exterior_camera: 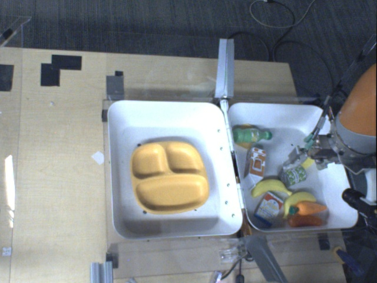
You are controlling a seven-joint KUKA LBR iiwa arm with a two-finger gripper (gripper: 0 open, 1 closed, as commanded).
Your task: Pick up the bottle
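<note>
Plainly set up for sorting: two white bins side by side on the desk [59, 175], left bin [123, 217] carrying a yellow tray [169, 175], right bin [277, 112] crowded with small goods. Bottle [251, 135] lying on its side near the right bin's upper left corner, green body with a yellow label, cap pointing right, just beside the dividing wall and apart from the rest. Below it, a brown carton [256, 161] standing close to the divider; lower still, a banana [270, 187], a red-and-white pack [268, 207] and a carrot [307, 207] bunched along the near wall. Arm [360, 108] reaching in from the right, claw [306, 155] low over the bin's right half, well apart from the bottle and seemingly right at a small pale can [294, 174] (contact impossible to confirm). Fingers a blur of grey metal against white, so spread not readable: cannot tell. Arm cut off by the frame edge; pack partly tucked under the banana, markings too small to read. Judged from this, task not yet done, bottle untouched.
</note>
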